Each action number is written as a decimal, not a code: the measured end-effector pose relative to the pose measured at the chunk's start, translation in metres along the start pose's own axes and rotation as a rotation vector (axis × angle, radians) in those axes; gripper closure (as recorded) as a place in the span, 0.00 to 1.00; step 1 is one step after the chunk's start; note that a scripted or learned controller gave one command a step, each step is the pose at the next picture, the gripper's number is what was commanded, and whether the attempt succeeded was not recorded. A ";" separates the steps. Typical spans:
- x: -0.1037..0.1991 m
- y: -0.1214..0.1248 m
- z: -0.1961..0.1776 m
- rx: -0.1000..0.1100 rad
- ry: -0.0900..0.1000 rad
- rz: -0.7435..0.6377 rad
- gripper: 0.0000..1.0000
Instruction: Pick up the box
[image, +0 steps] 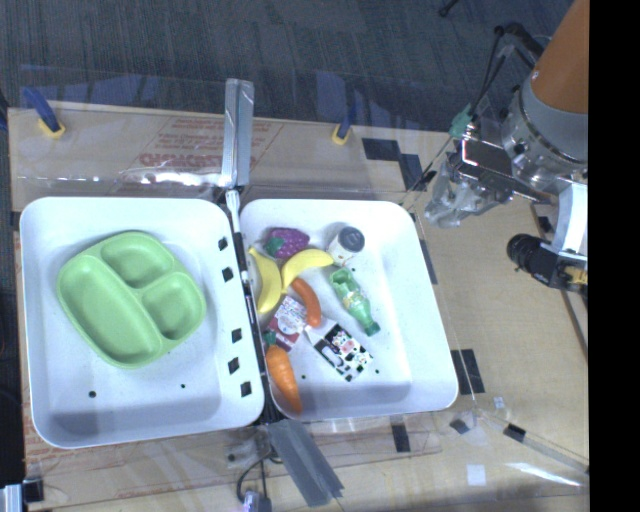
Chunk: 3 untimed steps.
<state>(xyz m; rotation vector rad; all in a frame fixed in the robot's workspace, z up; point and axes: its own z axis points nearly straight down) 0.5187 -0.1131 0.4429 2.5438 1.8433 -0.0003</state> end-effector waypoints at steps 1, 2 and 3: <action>-0.005 -0.013 0.009 0.005 -0.001 -0.020 1.00; 0.124 -0.002 0.002 0.002 -0.001 -0.138 1.00; 0.190 0.076 0.002 0.003 -0.002 -0.034 1.00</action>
